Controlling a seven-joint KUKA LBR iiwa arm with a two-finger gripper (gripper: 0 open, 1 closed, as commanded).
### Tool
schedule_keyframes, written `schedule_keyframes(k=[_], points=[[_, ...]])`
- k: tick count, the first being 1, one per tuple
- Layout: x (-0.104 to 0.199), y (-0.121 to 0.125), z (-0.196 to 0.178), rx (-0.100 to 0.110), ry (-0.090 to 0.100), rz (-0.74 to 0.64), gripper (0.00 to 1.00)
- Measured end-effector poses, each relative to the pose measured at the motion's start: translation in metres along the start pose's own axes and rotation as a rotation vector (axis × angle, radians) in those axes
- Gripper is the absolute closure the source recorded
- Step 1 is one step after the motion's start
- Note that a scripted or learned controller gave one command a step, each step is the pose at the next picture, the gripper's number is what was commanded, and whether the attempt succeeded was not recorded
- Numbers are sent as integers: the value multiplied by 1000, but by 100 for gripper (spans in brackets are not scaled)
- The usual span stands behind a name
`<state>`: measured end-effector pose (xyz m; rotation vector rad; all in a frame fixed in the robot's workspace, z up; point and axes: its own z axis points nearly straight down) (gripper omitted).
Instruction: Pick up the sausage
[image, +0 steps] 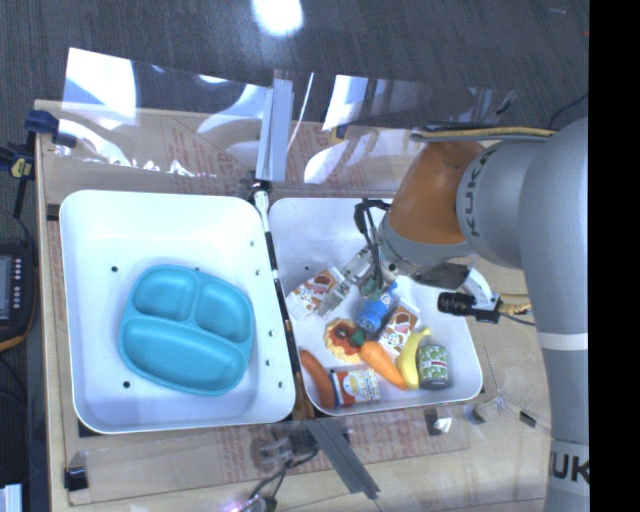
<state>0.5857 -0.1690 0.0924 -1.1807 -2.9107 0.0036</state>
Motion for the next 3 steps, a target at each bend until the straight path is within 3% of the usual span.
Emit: schedule_keyframes(k=[1, 2, 3], points=[[-6, -6, -12, 7, -12, 4, 100], [-4, -3, -12, 5, -9, 0, 0], [-48, 34, 0, -3, -1, -87, 0]])
